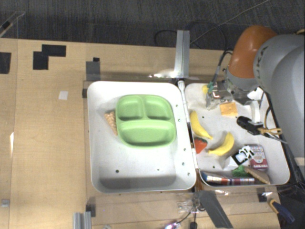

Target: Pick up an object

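Pale wood bench carries two white bins. Nearest in the right bin [286, 173] lie markers, a small carton [258, 157] and two bananas [223, 145], loose candidates for picking. Left, a green tray [144, 119]. Farther back the gripper [215, 93] hangs low at that bin's far corner; its grip I cannot tell.

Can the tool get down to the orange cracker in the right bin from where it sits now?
Probably yes. The tool hangs over the right bin, just left of the orange cracker. The cracker lies flat on bare bin floor, and the nearest banana lies apart from it.
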Action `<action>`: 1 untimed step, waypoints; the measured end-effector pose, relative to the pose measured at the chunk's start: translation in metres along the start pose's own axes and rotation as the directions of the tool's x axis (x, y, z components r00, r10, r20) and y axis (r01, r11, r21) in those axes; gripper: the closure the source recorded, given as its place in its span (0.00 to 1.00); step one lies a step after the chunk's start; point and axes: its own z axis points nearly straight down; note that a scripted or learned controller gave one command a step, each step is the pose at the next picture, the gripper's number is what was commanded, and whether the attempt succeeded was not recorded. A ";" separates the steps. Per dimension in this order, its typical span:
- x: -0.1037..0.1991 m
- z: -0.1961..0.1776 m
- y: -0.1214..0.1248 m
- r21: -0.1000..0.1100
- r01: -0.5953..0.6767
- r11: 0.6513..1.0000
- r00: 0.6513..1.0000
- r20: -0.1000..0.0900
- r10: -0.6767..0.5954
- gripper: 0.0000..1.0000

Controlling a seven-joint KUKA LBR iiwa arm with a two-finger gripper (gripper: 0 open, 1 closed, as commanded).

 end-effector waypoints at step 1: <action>0.000 0.001 0.000 0.001 0.000 1.000 1.000 0.000 0.000 0.00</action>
